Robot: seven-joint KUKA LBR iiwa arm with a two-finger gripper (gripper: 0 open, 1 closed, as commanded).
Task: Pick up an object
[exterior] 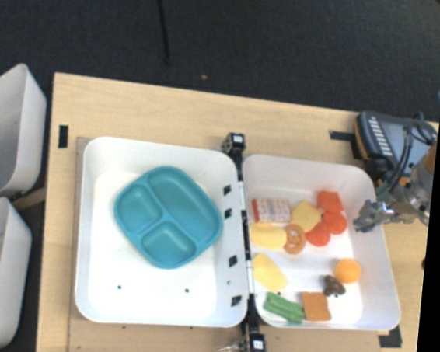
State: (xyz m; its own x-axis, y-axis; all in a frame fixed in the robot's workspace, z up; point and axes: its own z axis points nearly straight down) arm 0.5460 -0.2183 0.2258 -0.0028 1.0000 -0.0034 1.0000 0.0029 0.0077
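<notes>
Toy food (300, 242) fills the right bin (383, 298); gripper (372, 215) hangs at its rim, opening impossible to tell.

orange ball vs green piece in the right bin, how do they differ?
The orange ball is round; the green piece is long and flat-lying. The ball sits alone near the bin's right wall; the green piece lies at the near edge, beside an orange block. Both rest in the right bin, ungripped.

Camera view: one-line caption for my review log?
Gripper at right bin's far edge above toy food; teal tray in left bin.
</notes>
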